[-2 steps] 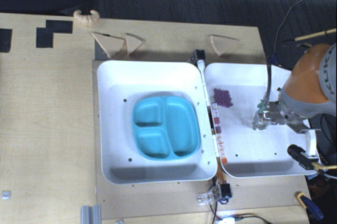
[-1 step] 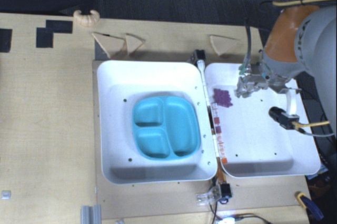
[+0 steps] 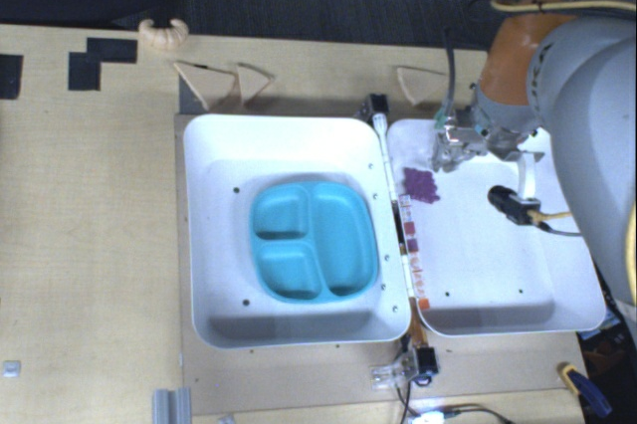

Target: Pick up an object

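Camera view from above, at a slant: a pale wooden bench [image 3: 90,243] bears two shallow white bins side by side. The grey arm [image 3: 587,113], with its orange band, reaches in from the right over the right bin [image 3: 488,263]. The left bin [image 3: 214,143] holds a blue tray [image 3: 314,238] with three compartments, lying flat in its middle. The gripper [image 3: 448,153] hangs over the far left part of the right bin; whether it is open or closed cannot be told, and nothing can be seen in its hold. A small purple piece [image 3: 421,185] lies on the bin floor just beside it, towards the near left.
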Motion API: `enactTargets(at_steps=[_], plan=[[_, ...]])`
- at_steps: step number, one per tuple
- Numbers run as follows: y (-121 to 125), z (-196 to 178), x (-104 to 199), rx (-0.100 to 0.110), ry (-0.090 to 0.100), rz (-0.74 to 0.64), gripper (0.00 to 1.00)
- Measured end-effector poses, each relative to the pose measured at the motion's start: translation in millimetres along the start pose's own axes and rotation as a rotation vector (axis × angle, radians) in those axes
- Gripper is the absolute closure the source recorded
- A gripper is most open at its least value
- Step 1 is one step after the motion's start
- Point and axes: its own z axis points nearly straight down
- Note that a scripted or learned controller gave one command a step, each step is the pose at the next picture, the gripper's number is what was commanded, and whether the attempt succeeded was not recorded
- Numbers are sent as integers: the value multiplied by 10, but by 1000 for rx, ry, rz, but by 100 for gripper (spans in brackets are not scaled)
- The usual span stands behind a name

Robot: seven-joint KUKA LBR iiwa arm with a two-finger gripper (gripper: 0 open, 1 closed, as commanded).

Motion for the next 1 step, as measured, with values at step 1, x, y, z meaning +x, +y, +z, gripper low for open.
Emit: enactTargets(at_steps=[1], plan=[[86, -839, 1443, -2, 3, -2, 100]])
